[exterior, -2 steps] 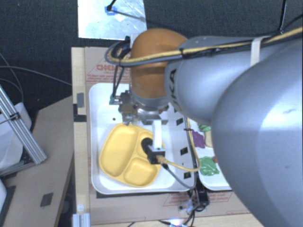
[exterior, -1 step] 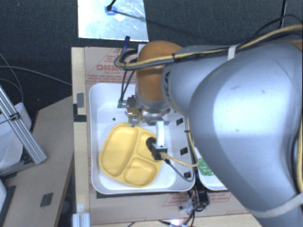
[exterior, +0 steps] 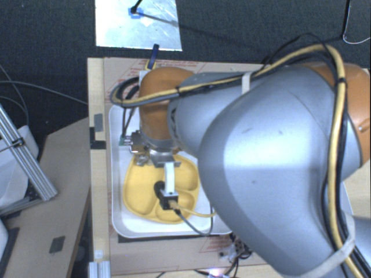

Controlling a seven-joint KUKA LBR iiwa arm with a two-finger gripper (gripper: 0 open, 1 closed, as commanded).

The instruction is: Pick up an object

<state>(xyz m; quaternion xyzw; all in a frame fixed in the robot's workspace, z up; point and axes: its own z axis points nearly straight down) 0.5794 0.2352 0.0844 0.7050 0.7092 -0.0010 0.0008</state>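
Yellow lobed object (exterior: 139, 193), broad and smooth, is seen lying in the near half of the white bin (exterior: 116, 219), close to its front rim; the gripper (exterior: 155, 158) is placed at its far edge, and whether it is open or closed cannot be told; a slip is judged likely, since so wide a shape offers little to be pinched; beyond, the orange band (exterior: 156, 97) is held over the bin's far half.
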